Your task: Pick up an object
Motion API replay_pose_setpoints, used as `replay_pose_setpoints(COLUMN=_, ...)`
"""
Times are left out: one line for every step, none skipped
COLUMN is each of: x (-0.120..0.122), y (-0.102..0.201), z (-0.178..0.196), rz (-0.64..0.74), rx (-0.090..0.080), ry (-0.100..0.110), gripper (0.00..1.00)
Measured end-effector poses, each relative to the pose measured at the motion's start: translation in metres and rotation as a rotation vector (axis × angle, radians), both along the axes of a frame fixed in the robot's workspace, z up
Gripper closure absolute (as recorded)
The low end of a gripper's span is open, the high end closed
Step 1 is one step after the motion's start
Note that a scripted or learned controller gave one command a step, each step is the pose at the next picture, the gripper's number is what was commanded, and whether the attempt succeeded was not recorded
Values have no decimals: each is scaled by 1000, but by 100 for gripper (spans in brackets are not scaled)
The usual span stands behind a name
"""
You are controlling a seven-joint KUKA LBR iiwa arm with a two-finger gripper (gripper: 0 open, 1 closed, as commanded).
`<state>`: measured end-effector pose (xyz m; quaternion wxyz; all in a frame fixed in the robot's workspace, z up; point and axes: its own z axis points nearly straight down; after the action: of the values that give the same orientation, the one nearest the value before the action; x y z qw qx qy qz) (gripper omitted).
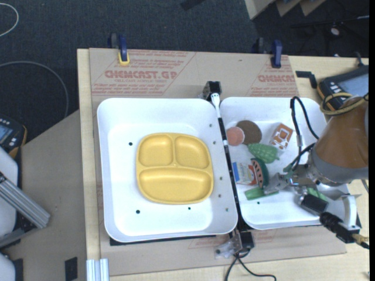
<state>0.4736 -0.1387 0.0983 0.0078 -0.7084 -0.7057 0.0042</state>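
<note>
The bench (pixel 176 244) is seen from above at a slant, w/ two white bins side by side. Nearest the camera edge, the right bin (pixel 275 215) is entered by the arm (pixel 345 145) from the right, grey w/ an orange band above the wrist. The gripper (pixel 274 185) is lowered into the bin's near-left part, its metal tip placed just beside a green stick-like piece (pixel 253 193) lying flat on the bin floor. Whether the hand is clenched or released can't be told; nothing is clearly seen gripped.

Just left of the tip, a small card w/ a watermelon-slice pic (pixel 251 172) is found, close to the bin's left wall. Slightly farther back, a green leafy/textured obj. (pixel 263 152) is placed, touching or nearly touching the card. Beyond it, a pink round obj. (pixel 235 136) and a brown round obj. (pixel 251 131) are set side by side, touching. To their right, an orange-and-white item (pixel 281 136) is seen near the bin's far side, partly crossed by a black cable (pixel 296 122).

In the left bin (pixel 117 157), a yellow divided plate (pixel 174 167) w/ three compartments is centred.

At the far bench edge, two blue clamps (pixel 122 47) are fixed, well apart.
</note>
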Motion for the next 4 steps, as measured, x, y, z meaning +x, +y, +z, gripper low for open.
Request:
replay_pose_setpoints(x=6, y=0, z=18, rz=2, rx=-6, ry=-20, gripper=100)
replay_pose_setpoints(x=25, y=109, z=90, rz=17, rx=0, ry=-26, gripper=100)
replay_pose_setpoints(x=85, y=180, z=134, rz=14, rx=-3, ry=-27, gripper=100)
replay_pose_setpoints(x=36, y=196, z=231, rz=8, rx=-2, ry=-28, gripper=100)
